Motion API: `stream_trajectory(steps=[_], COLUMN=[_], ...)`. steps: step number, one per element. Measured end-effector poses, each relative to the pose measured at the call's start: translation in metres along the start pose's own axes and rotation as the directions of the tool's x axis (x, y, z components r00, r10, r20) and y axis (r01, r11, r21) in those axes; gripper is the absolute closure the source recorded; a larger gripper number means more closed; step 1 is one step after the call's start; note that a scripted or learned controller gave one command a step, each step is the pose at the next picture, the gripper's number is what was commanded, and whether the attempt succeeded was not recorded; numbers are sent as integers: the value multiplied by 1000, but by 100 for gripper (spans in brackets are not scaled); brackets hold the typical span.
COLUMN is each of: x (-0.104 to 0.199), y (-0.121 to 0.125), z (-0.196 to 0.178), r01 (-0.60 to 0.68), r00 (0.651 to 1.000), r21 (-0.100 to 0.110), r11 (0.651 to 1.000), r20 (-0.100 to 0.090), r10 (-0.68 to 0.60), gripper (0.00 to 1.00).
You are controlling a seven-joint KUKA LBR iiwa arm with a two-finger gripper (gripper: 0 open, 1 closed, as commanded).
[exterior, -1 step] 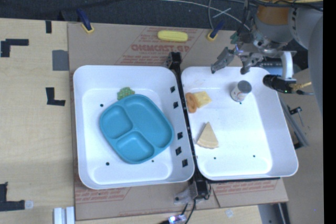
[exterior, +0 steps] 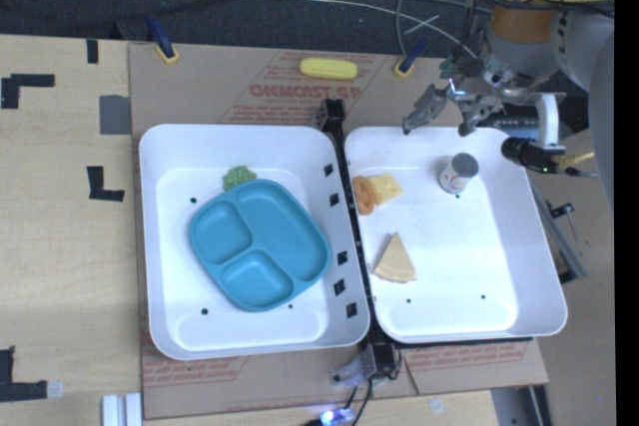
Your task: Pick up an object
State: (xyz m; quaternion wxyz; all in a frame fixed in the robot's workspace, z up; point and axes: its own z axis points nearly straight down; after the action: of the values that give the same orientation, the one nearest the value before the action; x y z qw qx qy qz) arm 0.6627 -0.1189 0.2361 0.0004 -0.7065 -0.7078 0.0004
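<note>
Objects, right bin (exterior: 519, 304): one can (exterior: 457, 173), two food pieces (exterior: 394, 259).

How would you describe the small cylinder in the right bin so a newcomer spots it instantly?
Start at the right bin, the one nearer the arm. Near its far wall, just below the gripper, stands a small grey cylinder. It is round and grey, while its neighbours, an orange piece and a pale yellow wedge, lie nearer the bin's left side.
</note>
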Motion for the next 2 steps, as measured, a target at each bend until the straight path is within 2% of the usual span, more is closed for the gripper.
stream_trajectory(steps=[2], x=[11], y=[-10], z=[99], r01=[0], r00=[1000], r21=[6], r11=[1000], r20=[0], r10=[0], gripper=[0])
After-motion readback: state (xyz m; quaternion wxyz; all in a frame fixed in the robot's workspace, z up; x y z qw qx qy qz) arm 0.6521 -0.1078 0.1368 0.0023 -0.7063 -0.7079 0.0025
